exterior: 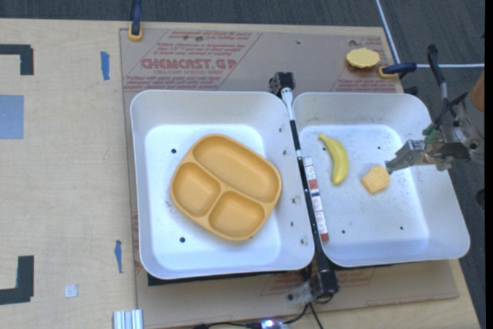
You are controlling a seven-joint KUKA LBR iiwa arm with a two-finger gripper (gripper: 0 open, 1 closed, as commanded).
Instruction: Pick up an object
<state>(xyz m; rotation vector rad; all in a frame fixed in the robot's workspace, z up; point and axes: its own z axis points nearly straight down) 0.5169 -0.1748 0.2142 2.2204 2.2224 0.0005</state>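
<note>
In the right-hand bin (pixel 439 231), a small yellow block (pixel 375 179) lies on the white floor near the middle, with a banana (pixel 336 158) just to its left, lengthwise and slightly curved. The claw (pixel 402 159) reaches in from the right, its tip just above and to the right of the block; whether it is open or closed cannot be told, and nothing is seen in its hold. The left bin (pixel 146 166) carries an orange divided plate (pixel 224 186). Both bins sit on the light wooden surface (pixel 62 189).
</note>
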